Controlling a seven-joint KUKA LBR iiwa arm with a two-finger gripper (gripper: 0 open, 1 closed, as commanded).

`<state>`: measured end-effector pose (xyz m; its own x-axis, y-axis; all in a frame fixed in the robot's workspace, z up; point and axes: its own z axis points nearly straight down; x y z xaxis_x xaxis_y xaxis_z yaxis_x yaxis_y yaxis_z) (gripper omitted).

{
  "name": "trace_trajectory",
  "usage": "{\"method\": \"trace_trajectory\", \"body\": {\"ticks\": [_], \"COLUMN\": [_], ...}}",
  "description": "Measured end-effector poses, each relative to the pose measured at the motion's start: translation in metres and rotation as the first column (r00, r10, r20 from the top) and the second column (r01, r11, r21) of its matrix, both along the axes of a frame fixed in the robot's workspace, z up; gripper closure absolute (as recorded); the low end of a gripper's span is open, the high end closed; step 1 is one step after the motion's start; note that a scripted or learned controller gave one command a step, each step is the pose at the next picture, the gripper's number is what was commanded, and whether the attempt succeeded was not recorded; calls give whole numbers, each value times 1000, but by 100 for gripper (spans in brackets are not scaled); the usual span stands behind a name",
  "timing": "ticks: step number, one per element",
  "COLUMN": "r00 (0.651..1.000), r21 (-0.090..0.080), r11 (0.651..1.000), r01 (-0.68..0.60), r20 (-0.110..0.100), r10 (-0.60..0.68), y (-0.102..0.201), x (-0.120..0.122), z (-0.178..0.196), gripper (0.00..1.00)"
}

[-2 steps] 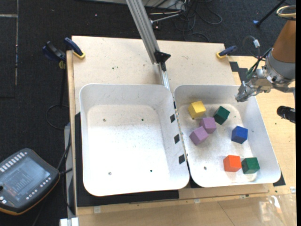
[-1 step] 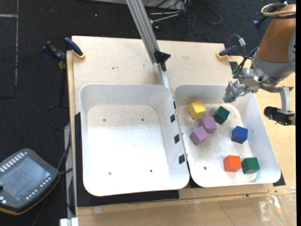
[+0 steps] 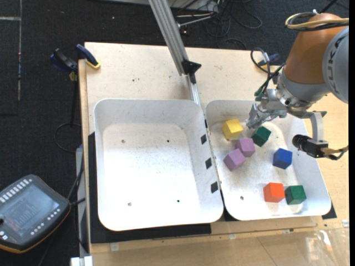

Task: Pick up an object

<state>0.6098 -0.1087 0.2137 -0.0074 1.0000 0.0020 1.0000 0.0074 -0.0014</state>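
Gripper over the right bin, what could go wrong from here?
1. The gripper sits among packed blocks: the dark green block, yellow block and a purple block. Closing may nudge neighbours or catch an edge and slip.
2. It is near the bin's back wall, so it might clip that.
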Motion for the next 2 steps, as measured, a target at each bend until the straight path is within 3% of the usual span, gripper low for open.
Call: {"method": "trace_trajectory", "body": {"ticks": [2], "r00": [1000], "r21": [0], "r11": [1000], "r01": [-1], "r20": [-1], "r10": [1], "y": [103], "x": [-33], "z": [-9], "gripper": [100]}}
